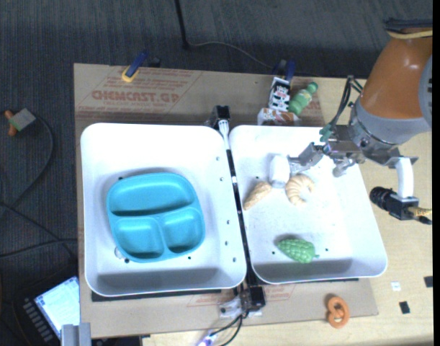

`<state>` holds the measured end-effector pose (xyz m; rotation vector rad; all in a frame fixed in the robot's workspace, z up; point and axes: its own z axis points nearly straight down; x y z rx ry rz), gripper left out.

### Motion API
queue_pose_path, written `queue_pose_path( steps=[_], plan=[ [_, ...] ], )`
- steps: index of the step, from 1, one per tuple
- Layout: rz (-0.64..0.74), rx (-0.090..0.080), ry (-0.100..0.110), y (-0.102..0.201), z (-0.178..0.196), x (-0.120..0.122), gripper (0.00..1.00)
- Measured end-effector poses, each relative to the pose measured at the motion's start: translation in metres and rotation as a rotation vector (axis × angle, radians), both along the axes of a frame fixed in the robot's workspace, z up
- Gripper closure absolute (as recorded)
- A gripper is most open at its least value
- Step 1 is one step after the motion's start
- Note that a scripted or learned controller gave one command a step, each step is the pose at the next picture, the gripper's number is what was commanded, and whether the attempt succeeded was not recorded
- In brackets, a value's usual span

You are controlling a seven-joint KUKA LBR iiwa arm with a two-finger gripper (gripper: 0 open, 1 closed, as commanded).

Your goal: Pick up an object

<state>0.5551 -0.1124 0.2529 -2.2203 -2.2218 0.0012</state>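
In the camera view, the right bin (pixel 364 225) serves as the landmark. The arm (pixel 396 85) leans in over its upper right corner, and the gripper (pixel 306 158) hangs low over the bin's upper middle, reaching leftward. Whether the pincer is wide or narrow cannot be told from this slant, and nothing can be seen held in it.

Three small things cluster in the upper left part of that bin. A white cylinder (pixel 279 170) stands or lies just left of the gripper tip, close enough that contact cannot be ruled out. A tan croissant-shaped piece (pixel 300 188) lies just below the tip, near the cylinder. A second tan pastry piece (pixel 257 193) lies further left, near the bin's left wall, its long axis slanting from lower left to upper right. A green bumpy object (pixel 297 250) rests well apart from them, near the bin's front wall, its long axis roughly left to right.

The left bin (pixel 97 265) holds a blue divided tray (pixel 156 216).

Judging from this, the coming grasp likely turns on the white cylinder and the croissant-shaped piece: both lie to the lower left of the pincer, so a short reach should decide between them. Their crowding could cause the pincer to nudge one while closing on the other.
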Motion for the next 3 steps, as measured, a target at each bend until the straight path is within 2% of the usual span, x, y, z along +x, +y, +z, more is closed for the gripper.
queue_pose_path(
  steps=[1,2,3],
  plan=[
    [-0.002,0.0,0.006,-0.071,-0.143,0.024,0.0],
    [0.001,0.0,-0.001,-0.046,-0.129,0.043,0.0],
    [0.0,-0.002,-0.004,-0.061,-0.165,0.045,0.0]
  ],
)
